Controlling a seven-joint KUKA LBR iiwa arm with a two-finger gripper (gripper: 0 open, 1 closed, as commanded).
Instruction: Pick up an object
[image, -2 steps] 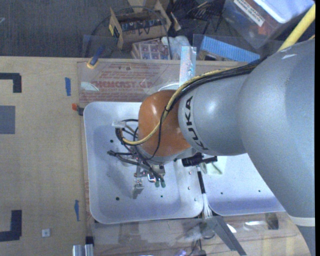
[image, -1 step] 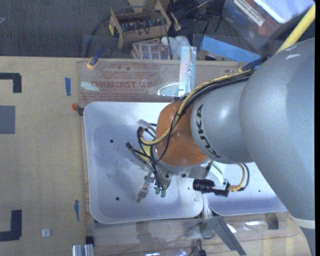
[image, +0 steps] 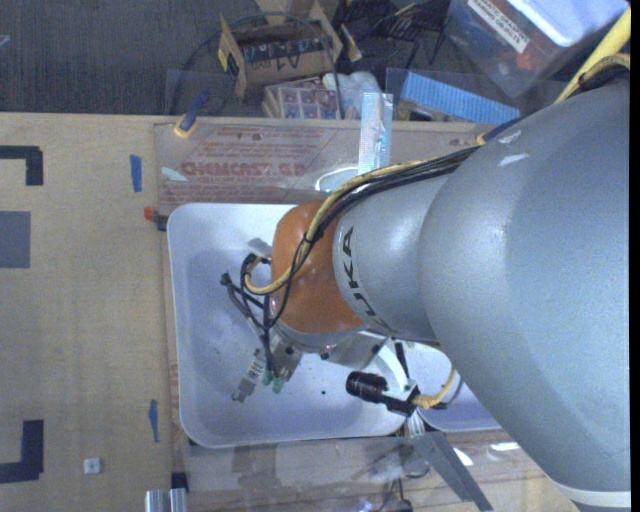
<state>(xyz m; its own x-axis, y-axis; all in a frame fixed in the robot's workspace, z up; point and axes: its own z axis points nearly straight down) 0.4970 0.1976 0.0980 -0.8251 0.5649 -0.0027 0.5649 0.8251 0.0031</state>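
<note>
The end effector (image: 262, 378), open or closed I cannot tell, hangs in the left bin (image: 200, 300) by a tiny green object (image: 274, 384) at 7 o'clock from the orange band (image: 310, 270), probably light and stiff, best pinched across its narrow width.

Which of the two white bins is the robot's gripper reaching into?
The left bin, the one whose whole left rim and rounded corners show. The gripper hangs over its floor, while the other bin peeks out as a sliver under the arm.

The grey arm (image: 480, 260) hides most of the right bin (image: 465, 418) and its contents.
</note>
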